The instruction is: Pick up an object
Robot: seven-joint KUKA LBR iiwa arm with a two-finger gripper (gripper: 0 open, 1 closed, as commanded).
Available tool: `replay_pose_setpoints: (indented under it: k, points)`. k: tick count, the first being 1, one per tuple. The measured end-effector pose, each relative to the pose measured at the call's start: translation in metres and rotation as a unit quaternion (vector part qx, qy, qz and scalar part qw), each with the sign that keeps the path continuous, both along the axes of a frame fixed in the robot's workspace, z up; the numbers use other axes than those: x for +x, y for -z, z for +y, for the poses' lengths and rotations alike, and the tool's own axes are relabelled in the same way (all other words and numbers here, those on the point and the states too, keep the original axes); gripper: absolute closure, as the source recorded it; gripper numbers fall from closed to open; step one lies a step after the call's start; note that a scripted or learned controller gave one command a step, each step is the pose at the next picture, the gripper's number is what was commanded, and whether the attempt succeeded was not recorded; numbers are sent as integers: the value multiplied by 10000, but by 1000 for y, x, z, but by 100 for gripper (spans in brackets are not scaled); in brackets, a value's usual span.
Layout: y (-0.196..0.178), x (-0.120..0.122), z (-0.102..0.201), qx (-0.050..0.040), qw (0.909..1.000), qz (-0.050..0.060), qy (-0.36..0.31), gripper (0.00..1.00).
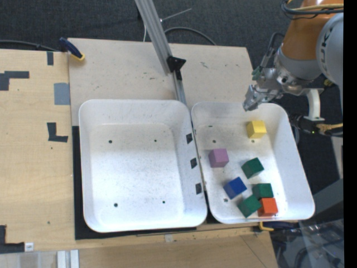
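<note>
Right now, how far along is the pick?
Nothing looks picked yet: the yellow block, purple block, blue block, three green blocks and the orange block all sit in the right bin. In hand: the gripper hovers over that bin's far edge, nearest the yellow block. Left: descend, grasp, lift.

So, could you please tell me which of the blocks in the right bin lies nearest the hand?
The yellow block. It sits alone near the bin's far end, just below the hand, while the purple, blue, green and orange blocks lie farther toward the near end.
</note>
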State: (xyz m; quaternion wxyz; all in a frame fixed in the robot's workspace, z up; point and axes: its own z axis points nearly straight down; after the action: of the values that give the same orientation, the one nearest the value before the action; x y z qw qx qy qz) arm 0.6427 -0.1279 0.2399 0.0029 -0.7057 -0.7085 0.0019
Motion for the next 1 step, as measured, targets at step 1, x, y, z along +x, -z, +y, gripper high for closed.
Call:
replay_pose_setpoints:
  k: [1]
  points:
    - [-3,-9,54,4,10000,-2,-8,100]
